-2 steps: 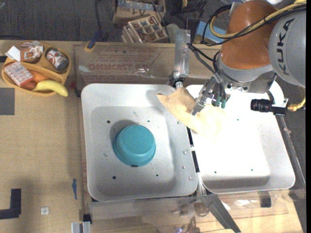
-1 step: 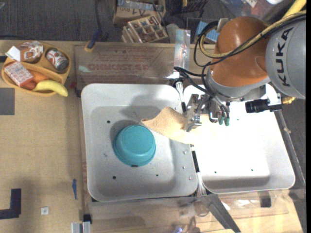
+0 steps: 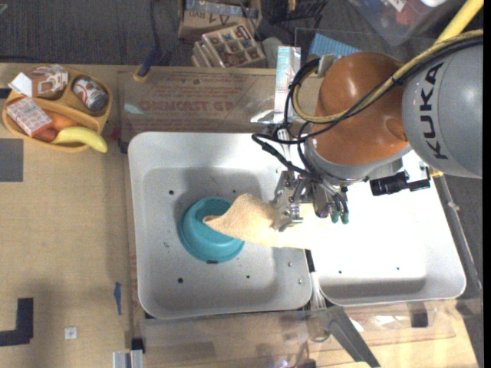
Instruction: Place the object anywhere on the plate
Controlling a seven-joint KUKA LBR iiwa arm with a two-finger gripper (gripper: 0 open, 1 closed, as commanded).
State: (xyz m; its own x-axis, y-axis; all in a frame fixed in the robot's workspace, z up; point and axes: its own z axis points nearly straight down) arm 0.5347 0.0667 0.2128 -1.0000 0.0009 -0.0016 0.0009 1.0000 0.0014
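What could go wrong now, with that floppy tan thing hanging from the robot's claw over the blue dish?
The gripper pinches only one end of the tan cloth-like object, so it might slip free early. Its loose tip overlaps just the rim of the teal plate, so on release most of it could land on the left bin floor instead.

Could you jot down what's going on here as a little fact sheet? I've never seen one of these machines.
arm: grey and orange, reaching in from the right
tool: over the left bin's right side, gripping one end of the cloth
cloth: tan, limp, its far end draped over the plate's rim
plate: teal, in the left bin
right bin: white, beside the left one
tray: yellow, on the bench's far left corner, holding a banana and snack packs
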